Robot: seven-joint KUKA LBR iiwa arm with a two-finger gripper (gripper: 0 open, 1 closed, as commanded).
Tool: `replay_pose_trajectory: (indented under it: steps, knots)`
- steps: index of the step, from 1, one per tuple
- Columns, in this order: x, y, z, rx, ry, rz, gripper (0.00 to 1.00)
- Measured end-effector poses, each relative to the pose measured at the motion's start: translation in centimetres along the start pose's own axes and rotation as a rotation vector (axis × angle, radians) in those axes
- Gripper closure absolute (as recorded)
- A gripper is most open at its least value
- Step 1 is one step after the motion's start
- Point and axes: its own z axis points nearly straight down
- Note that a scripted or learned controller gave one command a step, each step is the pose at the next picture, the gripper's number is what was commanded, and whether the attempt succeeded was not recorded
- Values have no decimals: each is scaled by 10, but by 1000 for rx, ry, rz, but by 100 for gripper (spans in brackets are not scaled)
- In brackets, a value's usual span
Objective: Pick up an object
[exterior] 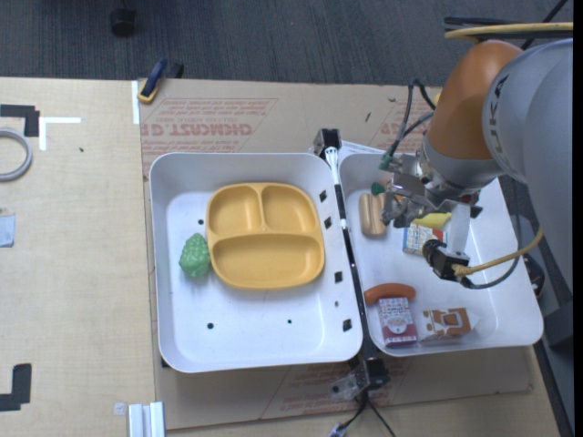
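Note:
The right bin (513, 276) holds a tan hot dog bun (371, 214) near its left wall and a red sausage (390, 292) further front. A small red carton (395, 322) and a brown box (445, 324) lie at the front edge. My gripper (407, 212) hangs low over the back of this bin, just right of the bun. It is over a blue-and-white box (419, 238) and a yellow item (439, 218) that it partly hides. I see nothing clearly lifted.
The left bin (173, 321) holds a yellow divided plate (264, 235) with a green knobbly object (194, 256) beside its left edge. The arm's orange band (469, 98) looms over the right bin's back corner. A cable (496, 267) loops over its right side.

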Motion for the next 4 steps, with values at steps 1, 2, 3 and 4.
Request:
replay_pose_trajectory:
  steps: [1,2,3,4]
  knots:
    - [44,23,-218,0,-1,-244,100]
    - [44,24,-227,1,-3,-246,100]
    - [-31,35,-318,-2,-1,-483,100]
    - [-97,-17,-211,-1,-1,-745,100]
